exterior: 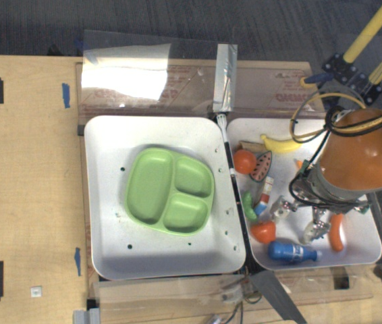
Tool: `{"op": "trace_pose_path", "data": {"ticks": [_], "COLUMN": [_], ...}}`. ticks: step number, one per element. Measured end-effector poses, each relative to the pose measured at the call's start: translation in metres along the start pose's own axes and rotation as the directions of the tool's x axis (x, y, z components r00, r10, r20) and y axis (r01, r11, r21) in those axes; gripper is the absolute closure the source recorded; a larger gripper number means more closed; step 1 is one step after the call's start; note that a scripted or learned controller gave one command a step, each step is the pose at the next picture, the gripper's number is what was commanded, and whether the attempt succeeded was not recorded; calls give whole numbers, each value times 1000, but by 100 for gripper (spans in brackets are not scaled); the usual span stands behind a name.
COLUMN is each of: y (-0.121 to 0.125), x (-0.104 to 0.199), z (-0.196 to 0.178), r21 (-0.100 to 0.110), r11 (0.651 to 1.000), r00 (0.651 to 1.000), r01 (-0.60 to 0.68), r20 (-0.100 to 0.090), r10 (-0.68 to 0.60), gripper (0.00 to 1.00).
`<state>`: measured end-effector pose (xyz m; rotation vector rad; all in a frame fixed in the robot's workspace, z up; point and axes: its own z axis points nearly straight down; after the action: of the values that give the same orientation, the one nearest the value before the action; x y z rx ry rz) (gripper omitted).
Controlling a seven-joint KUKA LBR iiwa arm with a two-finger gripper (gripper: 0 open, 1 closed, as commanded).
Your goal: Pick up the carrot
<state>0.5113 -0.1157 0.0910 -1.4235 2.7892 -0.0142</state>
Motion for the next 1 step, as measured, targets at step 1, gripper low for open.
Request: {"op": "trace_pose_path", "data": {"ticks": [1], "y": [-70], "x": [-29], "z": [-41], "r21": [-5], "r11": [1000], "r00": [1000], "r01": [28], "r20": [2], "r10": [-28], "gripper": [0]}}
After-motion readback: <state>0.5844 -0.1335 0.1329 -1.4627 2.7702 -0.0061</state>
